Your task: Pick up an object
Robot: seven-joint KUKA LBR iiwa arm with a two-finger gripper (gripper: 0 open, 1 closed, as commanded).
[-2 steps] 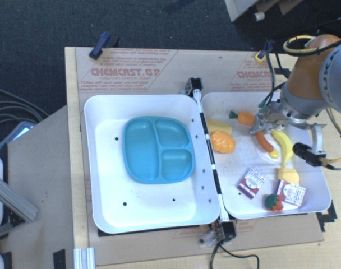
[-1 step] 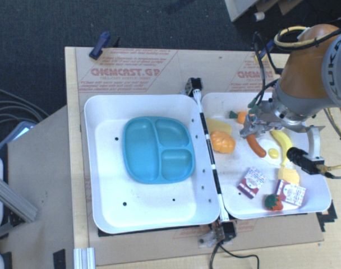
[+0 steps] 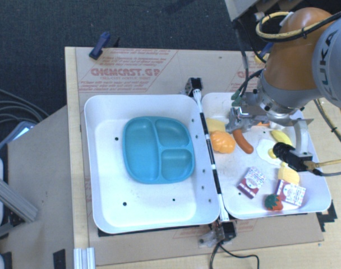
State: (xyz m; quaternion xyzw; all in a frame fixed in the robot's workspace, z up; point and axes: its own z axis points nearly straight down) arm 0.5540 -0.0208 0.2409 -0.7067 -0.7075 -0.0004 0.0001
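Note:
The right bin (image 3: 322, 203) holds several toy foods. An orange-red sausage (image 3: 244, 141) lies at a slant next to an orange fruit (image 3: 222, 143) and a yellow piece (image 3: 215, 125) by the bin's left wall. My gripper (image 3: 236, 122) hangs low over the bin's upper left part, right above the sausage's upper end. The wrist hides the spot where they meet, so I cannot tell whether they touch. A fried egg (image 3: 267, 150) and a banana (image 3: 280, 136) lie just to the right, partly under the arm.
Lower in the right bin lie two small cartons (image 3: 252, 182) (image 3: 293, 194), a yellow cheese wedge (image 3: 288, 174) and a red-and-green berry (image 3: 273, 202). The left bin (image 3: 103, 195) holds a blue sectioned plate (image 3: 158, 149). A black cable end (image 3: 288, 153) juts from the arm.

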